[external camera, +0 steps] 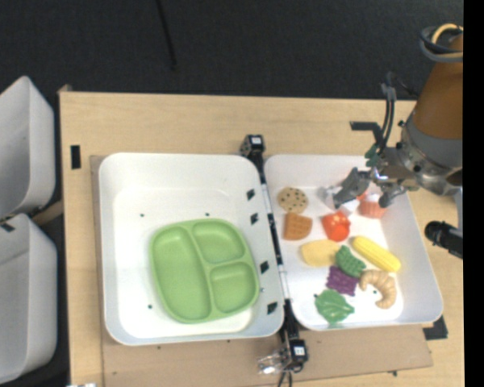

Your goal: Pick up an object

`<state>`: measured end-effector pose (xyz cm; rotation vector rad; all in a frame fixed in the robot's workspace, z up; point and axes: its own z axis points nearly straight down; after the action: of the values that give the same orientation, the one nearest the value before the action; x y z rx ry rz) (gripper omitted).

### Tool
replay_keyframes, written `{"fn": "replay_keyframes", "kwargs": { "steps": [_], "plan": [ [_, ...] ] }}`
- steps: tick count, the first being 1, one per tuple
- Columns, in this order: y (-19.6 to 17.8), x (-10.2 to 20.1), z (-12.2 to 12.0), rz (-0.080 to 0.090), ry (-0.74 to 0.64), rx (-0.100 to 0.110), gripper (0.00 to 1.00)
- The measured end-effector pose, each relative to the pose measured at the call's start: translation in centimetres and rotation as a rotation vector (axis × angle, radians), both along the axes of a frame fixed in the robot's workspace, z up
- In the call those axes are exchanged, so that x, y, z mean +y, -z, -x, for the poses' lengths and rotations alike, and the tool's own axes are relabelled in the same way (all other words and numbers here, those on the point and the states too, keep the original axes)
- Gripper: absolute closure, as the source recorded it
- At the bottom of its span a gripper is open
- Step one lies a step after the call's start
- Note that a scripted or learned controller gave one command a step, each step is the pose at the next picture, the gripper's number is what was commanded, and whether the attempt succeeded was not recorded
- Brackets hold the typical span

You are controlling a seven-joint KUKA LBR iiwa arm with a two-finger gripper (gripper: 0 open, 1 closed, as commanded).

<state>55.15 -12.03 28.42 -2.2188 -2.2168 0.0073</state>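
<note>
The gripper (pixel 356 190) hung low over the upper part of the right bin (pixel 419 285), its arm (pixel 436 107) reaching in from the right; whether the claw stood open or closed I could not tell. Just below it lay a red toy pepper (pixel 336 226), with a pinkish piece (pixel 372 208) beside; a cookie (pixel 291 198) and an orange wedge (pixel 298 226) lay to the left; lower were a yellow lemon-like piece (pixel 319 253), a corn cob (pixel 376 254), purple grapes (pixel 341 280), a croissant (pixel 381 287) and green leaves (pixel 333 306). The left bin (pixel 121 216) held a green divided tray (pixel 203 270).
</note>
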Motion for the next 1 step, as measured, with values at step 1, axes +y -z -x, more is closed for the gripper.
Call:
{"fn": "replay_keyframes", "kwargs": {
  "steps": [1],
  "plan": [
    [-0.39, 0.01, -0.14, 0.001, -0.002, -0.008, 0.00]
  ]
}}
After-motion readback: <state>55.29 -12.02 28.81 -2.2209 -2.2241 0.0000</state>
